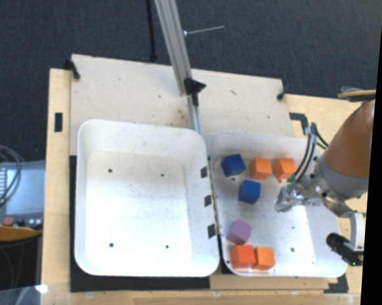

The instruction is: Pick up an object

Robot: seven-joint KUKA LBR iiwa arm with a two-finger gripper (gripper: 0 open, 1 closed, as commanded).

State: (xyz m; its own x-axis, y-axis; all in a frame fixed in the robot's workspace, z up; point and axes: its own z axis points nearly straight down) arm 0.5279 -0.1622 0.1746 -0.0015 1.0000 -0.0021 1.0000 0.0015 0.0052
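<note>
The gripper point(287, 201) is hovering in the right bin point(301, 256), just right of a blue cube point(249, 191); its opening seems unreadable, nothing visibly held.

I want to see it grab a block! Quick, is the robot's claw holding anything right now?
Two-finger gripper: cannot be told whether open or closed; it sits over the right shallow white bin, no block visible between its fingers.
</note>
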